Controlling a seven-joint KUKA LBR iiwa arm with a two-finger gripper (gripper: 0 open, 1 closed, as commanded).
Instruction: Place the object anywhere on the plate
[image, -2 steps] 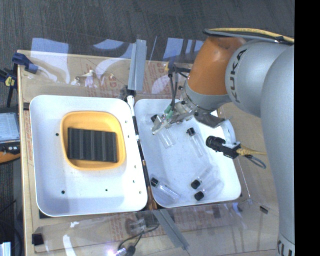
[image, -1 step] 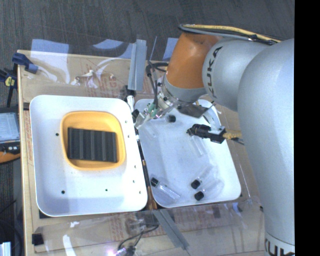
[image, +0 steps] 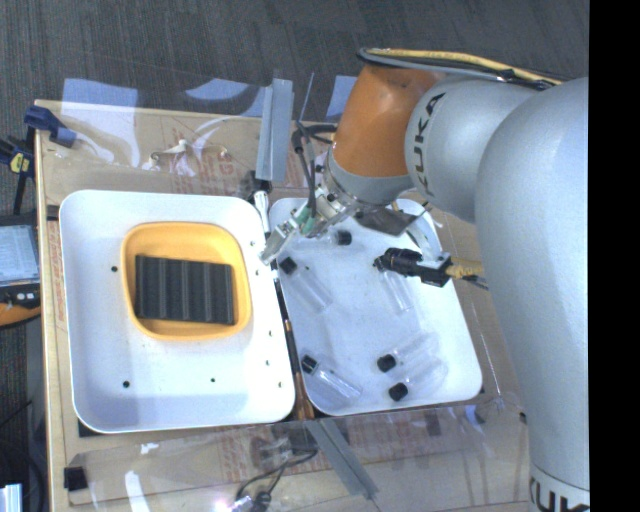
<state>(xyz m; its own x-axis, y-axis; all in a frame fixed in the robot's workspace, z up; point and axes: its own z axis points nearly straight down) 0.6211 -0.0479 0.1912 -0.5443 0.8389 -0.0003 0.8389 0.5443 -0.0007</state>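
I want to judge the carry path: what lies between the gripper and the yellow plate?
In the camera view, the bins' adjoining rims and bare white floor of the left bin separate the gripper from the yellow plate.

The plate (image: 185, 240) is a yellow, rounded-rectangular dish with a dark ribbed grey insert in its middle. It lies flat in the left bin (image: 100, 380), toward that bin's upper half. In the right bin (image: 465, 370) lie several clear vials (image: 400, 352) with black caps, scattered on their sides: some near the front edge, others near the middle and back.
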